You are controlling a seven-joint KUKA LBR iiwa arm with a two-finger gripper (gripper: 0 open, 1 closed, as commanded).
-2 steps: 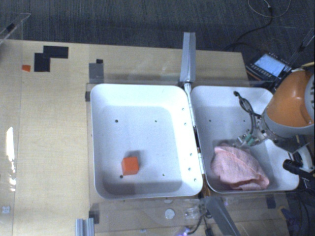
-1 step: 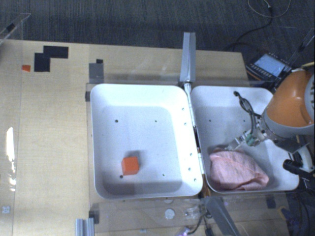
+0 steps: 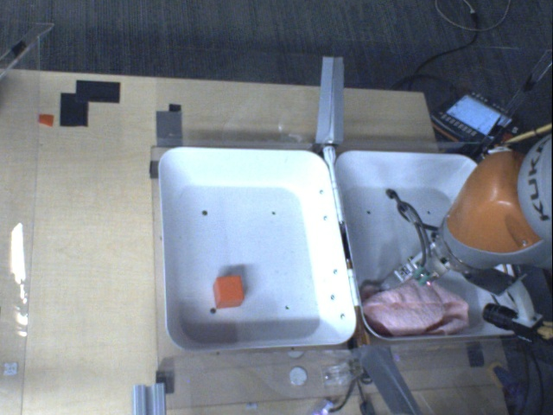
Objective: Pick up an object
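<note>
Item 1 — small orange cube-shaped block (image 3: pixel 229 291): lies in the left white plastic bin (image 3: pixel 181 180), near its front, well apart from the gripper and across the divider from it.

Item 2 — pink, soft, lumpy slab-like object (image 3: pixel 416 309): lies in the front corner of the right white plastic bin (image 3: pixel 371 188), just below and beside the gripper.

Item 3 — 2-finger gripper (image 3: pixel 421 269) on the grey arm with orange band (image 3: pixel 492 206): low over the right bin; grip state cannot be told.
</note>
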